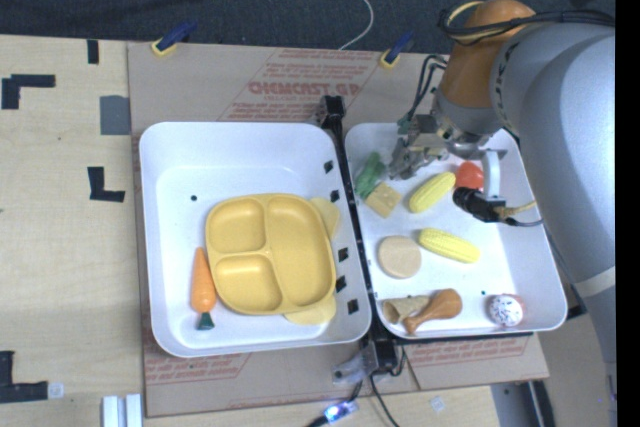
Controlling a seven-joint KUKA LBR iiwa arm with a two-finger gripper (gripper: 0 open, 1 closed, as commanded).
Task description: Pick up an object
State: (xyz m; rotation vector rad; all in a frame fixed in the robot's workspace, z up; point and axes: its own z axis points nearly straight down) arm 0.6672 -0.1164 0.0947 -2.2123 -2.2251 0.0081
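Note:
My gripper (pixel 408 158) hangs low over the far left part of the right bin (pixel 535 260), just above a green vegetable (pixel 369 174) and a pale cheese wedge (pixel 382 201). A yellow corn cob (pixel 431 192) lies right beside it, and a red tomato (pixel 469 175) sits a bit further right. A second corn cob (pixel 449 245), a round beige biscuit (pixel 400 257), a drumstick (pixel 430 308) and a speckled white ball (pixel 504 310) lie nearer the front. Nothing shows between the fingers.
The left bin (pixel 165 150) holds a yellow divided plate (pixel 268 250) and an orange carrot (pixel 202 287) at its left side. A black divider (pixel 338 165) separates the bins. A black cable (pixel 490 208) loops over the right bin near the tomato.

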